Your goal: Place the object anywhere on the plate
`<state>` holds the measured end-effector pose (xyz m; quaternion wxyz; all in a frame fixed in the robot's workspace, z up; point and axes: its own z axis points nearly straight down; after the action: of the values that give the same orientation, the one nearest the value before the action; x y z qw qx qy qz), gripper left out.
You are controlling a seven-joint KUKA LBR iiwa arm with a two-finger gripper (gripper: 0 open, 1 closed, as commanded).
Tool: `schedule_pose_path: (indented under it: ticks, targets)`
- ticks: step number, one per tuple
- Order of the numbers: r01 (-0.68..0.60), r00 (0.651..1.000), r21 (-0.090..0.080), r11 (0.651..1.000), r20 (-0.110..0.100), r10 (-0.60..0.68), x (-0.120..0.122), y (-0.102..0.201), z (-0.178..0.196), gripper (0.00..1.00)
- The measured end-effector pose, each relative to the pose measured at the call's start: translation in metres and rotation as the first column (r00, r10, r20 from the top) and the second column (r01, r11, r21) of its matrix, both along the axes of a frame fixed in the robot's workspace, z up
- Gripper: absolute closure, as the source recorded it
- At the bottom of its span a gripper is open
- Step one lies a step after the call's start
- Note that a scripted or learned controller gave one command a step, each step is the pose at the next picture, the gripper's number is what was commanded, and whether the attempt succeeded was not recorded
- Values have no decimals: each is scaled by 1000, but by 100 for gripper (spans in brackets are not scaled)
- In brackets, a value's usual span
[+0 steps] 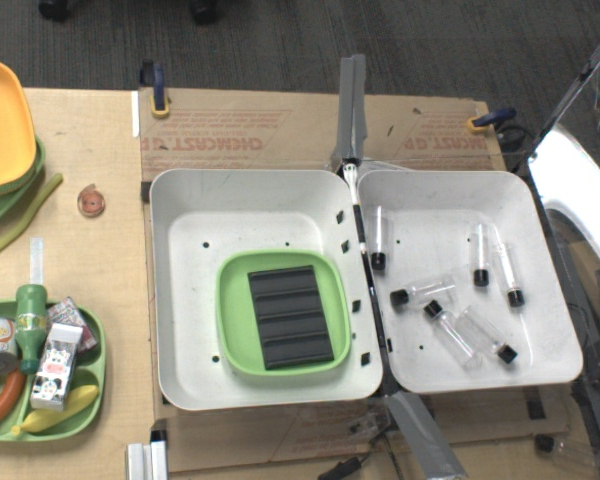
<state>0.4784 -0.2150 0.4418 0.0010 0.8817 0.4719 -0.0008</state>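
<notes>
– Listing the items around the two bins, what stands nearby?

– Left of the left bin (170, 298), a green tray (92, 408) carries toy food and a green bottle (30, 323). Behind it sit stacked yellow and green dishes (2, 128), cut off by the frame edge. A small pink disc (91, 202) lies alone on the bench. Both bins rest on cardboard (230, 133), clamped at the rear by a blue clamp (156, 88) and an orange one (490, 121). A grey bar (352, 108) runs back from the seam between the bins.

– Where is the task's thing?

– A dark ribbed block (292, 316) lies flat on the green plate (235, 308), near its centre, in the left bin. The right bin (430, 228) holds several clear tubes (460, 336) with black caps, scattered, some touching; their exact count is hard to make out.

– State of the claw?

– Cannot tell: neither its opening nor any load can be read. A white shape (570, 178) at the right edge is cut off and cannot be identified.
</notes>
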Motion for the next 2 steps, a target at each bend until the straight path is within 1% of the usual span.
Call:
schedule_pose_path:
  ticks: [1,2]
  targets:
    - [89,996,1,996,1,-89,0,1,0,0]
    - [148,989,1,989,0,-148,-1,-2,0,0]
